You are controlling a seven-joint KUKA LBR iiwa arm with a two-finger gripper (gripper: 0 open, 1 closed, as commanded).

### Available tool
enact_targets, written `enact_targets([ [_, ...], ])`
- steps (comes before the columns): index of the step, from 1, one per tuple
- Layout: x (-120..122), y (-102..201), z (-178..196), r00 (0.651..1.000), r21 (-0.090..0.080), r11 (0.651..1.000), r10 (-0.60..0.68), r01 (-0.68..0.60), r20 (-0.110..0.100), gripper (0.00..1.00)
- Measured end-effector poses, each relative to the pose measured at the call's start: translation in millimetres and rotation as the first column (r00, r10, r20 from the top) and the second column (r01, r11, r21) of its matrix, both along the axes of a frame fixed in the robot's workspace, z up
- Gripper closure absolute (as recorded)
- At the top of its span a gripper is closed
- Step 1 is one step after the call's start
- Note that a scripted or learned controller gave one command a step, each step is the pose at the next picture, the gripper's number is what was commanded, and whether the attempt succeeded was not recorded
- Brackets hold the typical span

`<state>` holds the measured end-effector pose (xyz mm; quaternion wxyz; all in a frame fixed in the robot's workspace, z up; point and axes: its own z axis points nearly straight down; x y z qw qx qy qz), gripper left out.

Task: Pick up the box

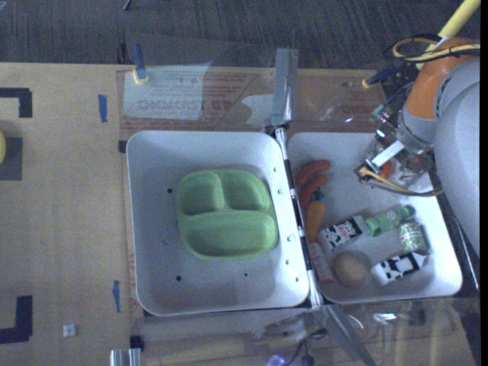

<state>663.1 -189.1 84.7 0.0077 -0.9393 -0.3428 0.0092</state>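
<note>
Box: a small carton [339,233] printed in black-and-white cow patches, lying on its side in the right bin [450,280], near the bin's middle; flat-faced and straight-edged; its right end touches or nearly touches a green bottle [387,220].
Second carton: another cow-patch carton [398,268], same print, lying tilted near the bin's front right; just beside a brown potato [350,268].
Hand: the hand [379,164] hangs over the back right of the right bin, well apart from the box; whether it is open or closed cannot be told; wires loop beside it.
Arm: grey and smooth, with an orange band [428,90] above the wrist; it enters from the right.
Right bin, other things: two glossy red sausages [313,172] by the left wall; an orange carrot [314,217] below them; a small green-labelled jar [412,236] right of the bottle.
Left bin: shallow white plastic with rounded corners [145,158]; holds a matt green divided tray [226,213], two small wells above one large.
Counter: pale wood [61,204], marked with black and blue tape; a clear panel [198,90] stands behind the bins.
</note>
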Motion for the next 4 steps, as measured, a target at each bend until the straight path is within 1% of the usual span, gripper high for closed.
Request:
enact_targets([
  [1, -17.5, 74.9, 0.8, 0.953, -0.007, 0.953, -0.304, 0.304, 0.019, 0.0],
  [2, -16.3, 76.5, 12.0, 0.954, -0.008, 0.954, -0.298, 0.298, 0.02, 1.0],
  [3, -16.3, 77.0, 11.7, 0.954, -0.007, 0.954, -0.298, 0.298, 0.02, 0.0],
  [4, -4.7, 81.1, 1.1, 0.949, -0.01, 0.949, -0.315, 0.315, 0.015, 0.0],
])
